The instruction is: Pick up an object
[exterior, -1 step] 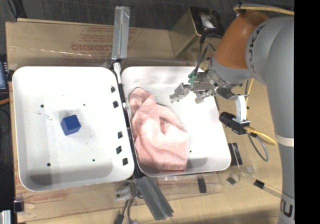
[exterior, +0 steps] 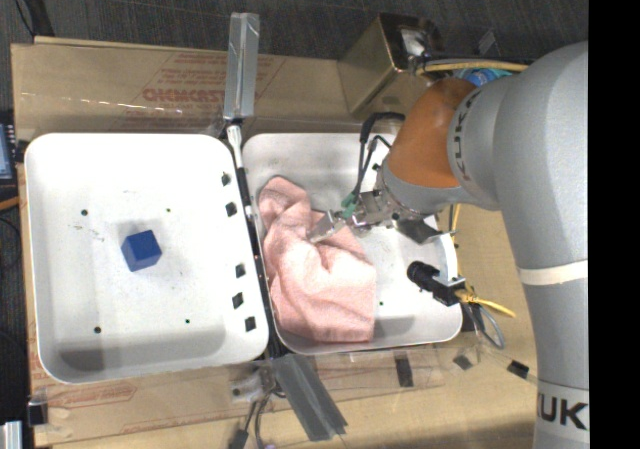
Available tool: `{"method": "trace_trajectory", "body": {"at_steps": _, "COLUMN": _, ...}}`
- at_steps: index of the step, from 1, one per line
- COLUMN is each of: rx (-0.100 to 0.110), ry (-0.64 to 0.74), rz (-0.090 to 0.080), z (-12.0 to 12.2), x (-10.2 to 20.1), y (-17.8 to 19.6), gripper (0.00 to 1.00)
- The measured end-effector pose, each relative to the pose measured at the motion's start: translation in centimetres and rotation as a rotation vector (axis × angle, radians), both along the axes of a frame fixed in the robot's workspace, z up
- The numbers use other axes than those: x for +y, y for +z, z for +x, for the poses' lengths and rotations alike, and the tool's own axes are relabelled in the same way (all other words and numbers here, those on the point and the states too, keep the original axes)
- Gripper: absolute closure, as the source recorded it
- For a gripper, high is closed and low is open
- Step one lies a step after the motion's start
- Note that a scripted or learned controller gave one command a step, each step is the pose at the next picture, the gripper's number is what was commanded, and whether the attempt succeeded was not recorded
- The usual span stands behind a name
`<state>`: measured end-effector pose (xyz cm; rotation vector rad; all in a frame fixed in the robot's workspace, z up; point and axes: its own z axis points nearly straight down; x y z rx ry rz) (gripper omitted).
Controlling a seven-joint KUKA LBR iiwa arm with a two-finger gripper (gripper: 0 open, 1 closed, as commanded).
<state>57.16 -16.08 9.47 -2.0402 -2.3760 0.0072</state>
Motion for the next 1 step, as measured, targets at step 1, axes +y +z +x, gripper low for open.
{"method": "trace_trajectory", "body": {"at_steps": 1, "rx": -0.006, "ry": 0.099, "rz": 0.001, "z": -2.08, "x": 1.09, "y": -0.53, "gripper": 0.00}}
